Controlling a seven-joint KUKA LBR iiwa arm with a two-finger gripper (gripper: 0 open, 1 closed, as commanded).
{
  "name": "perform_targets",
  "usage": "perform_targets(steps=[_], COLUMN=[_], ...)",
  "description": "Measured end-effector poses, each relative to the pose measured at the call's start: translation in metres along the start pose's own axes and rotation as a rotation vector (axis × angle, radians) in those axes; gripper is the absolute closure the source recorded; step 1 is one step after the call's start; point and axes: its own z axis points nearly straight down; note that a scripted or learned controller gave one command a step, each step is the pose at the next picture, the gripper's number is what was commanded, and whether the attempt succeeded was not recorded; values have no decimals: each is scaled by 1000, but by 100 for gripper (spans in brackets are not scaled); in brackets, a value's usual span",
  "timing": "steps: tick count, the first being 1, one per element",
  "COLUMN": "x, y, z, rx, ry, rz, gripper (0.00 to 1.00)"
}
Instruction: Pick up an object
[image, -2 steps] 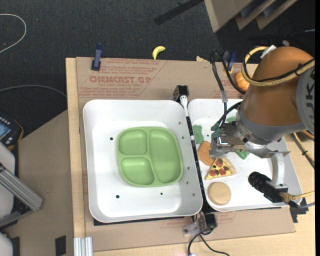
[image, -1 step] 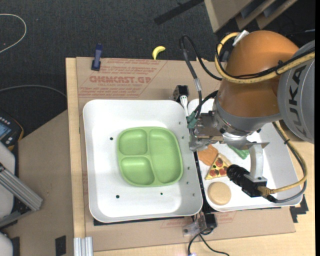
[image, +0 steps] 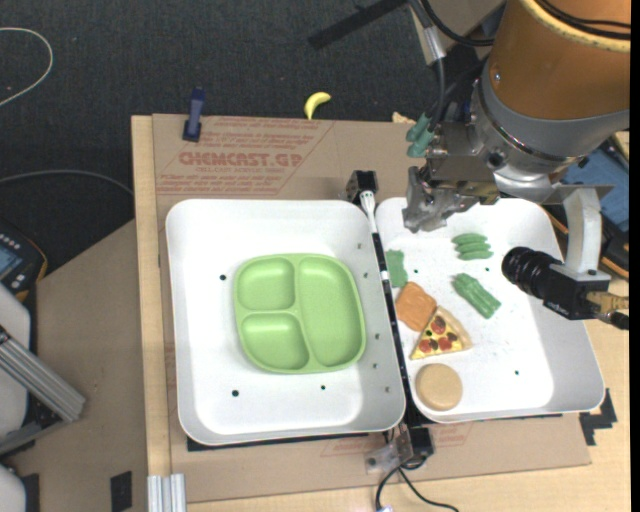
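The right bin holds a pizza slice, an orange wedge, a round tan cookie, two green pea pods and a green piece by its left wall. My gripper hangs over the far left corner of this bin, above the bin floor, apart from the toys. Nothing shows between its fingers.
The left bin bears a green divided plate. A black cylinder on the arm juts over the right bin. A yellow banana and a blue clip lie beyond the cardboard's far edge.
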Motion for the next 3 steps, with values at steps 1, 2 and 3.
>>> perform_targets(steps=[1,2,3], x=[21,20,20], y=[10,12,-1], z=[141,123,16], rx=[36,19,8], ry=[-9,-6,-2], rz=[5,5,3], gripper=[100,100,100])
